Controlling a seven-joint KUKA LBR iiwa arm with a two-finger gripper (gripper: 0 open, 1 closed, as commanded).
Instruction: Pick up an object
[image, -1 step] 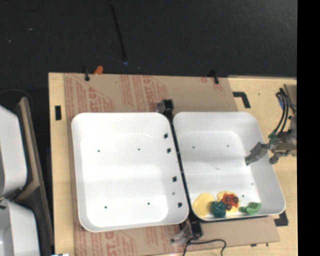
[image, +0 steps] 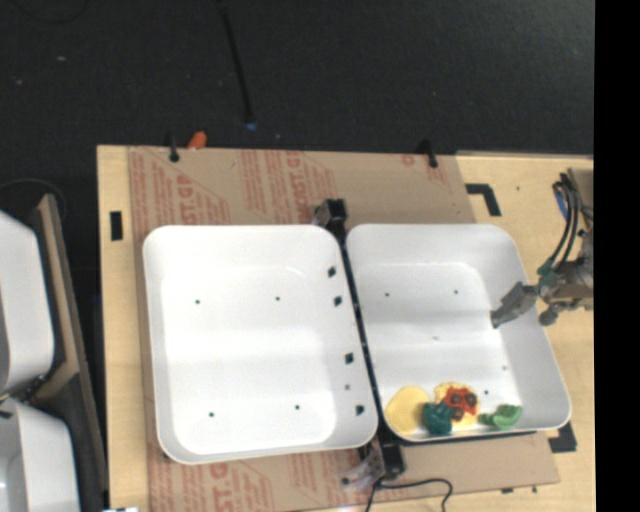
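We find the things worth picking bunched in the near corner of the right bin (image: 520, 330): a pale yellow disc (image: 404, 408), a dark teal toy (image: 436, 419) touching it, a red and orange toy (image: 459, 399) just behind that, and a small green piece (image: 503, 414) a little apart toward the bin's near right wall. All of them lie well below the gripper (image: 522, 303) and toward the near edge, with a bare white floor between.

The gripper hangs over the right rim of that bin, and we see its two grey prongs spread apart with nothing between them, so we read it as open and holding nothing. The left bin (image: 160, 330) sits well away from the gripper, across the divider.

We judge this as the approach step, with no grasp yet made. Next we need the gripper to travel toward the near corner, settle above one toy, preferably the green piece since it stands clear of the others, and descend with its prongs straddling it before closing.
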